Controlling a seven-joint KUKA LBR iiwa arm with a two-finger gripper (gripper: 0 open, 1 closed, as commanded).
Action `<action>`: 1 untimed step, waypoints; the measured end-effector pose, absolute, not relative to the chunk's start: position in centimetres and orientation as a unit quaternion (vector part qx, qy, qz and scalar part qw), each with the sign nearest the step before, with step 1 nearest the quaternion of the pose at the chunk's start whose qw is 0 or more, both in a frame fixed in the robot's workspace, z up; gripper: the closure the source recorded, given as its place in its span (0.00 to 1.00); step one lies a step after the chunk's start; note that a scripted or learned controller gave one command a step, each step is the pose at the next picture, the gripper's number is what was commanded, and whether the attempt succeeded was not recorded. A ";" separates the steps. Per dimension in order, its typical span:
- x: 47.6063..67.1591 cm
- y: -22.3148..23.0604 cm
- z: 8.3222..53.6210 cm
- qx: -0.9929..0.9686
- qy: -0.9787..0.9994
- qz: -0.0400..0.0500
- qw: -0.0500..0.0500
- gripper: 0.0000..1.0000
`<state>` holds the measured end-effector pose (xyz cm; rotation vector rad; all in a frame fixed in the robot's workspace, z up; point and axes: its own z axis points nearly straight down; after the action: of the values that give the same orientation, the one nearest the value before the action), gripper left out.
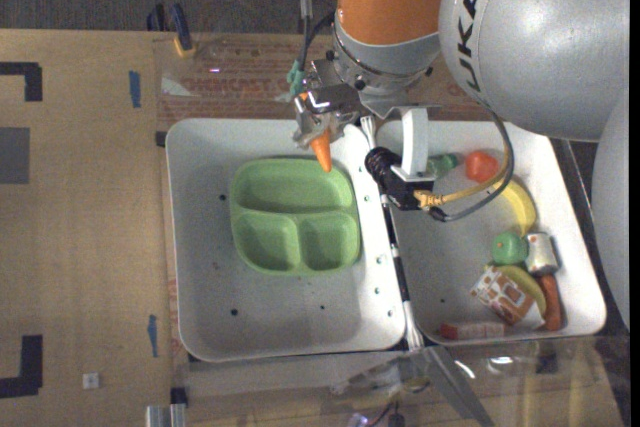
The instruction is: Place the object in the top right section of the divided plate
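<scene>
Claw (318, 133) hangs just above centre of frame, fingers pinched on the carrot (321, 153), tip down over the plate's (296, 220) upper right edge, apparently so it can drop into the section below.

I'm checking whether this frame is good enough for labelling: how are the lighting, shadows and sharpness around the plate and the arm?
Camera view: even overhead light; the green divided plate reads sharp, casting a soft shadow on the left bin; the pincer with the orange carrot-like object is slightly soft but legible; bright glare washes the grey arm; the right bin's toys look a little blurred.
</scene>
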<state>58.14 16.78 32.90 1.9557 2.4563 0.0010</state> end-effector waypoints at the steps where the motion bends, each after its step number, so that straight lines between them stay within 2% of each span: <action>1: 54.2 20.9 29.1 0.599 0.801 -0.001 -0.001 1.00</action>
<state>54.18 20.92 29.14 1.8821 2.5173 -0.0037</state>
